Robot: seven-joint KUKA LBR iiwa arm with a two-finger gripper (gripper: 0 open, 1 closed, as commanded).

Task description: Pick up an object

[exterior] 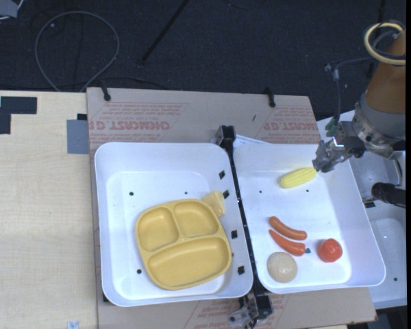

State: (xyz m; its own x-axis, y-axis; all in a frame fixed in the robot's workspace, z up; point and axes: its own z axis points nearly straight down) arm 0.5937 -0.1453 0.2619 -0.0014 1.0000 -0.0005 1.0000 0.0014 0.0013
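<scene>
**Poised at the corn, nothing in my grip**

I hang over the far right corner of the right bin (pixel 370 252), my gripper (pixel 325 160) low and just beside the right end of the yellow corn cob (pixel 298 177). The corn lies on its side near the bin's back wall, slanting slightly, well apart from the other pieces, which I judge makes it the easiest thing to take: there is room around it for my fingers.

The rest sits toward the near side of the same bin: two sausages (pixel 288 235) lying close together, a pale round ball (pixel 282 266) just beside them, and a red tomato (pixel 330 250) to their right. The left bin (pixel 116 184) holds a yellow divided tray (pixel 183 243), with a small yellow scrap (pixel 214 202) touching its far corner.

As for my jaws, I cannot tell how far apart they stand; they read as one dark cluster from above. Nothing shows between them. They look very near the corn's tip, though I cannot tell whether they touch it.
</scene>
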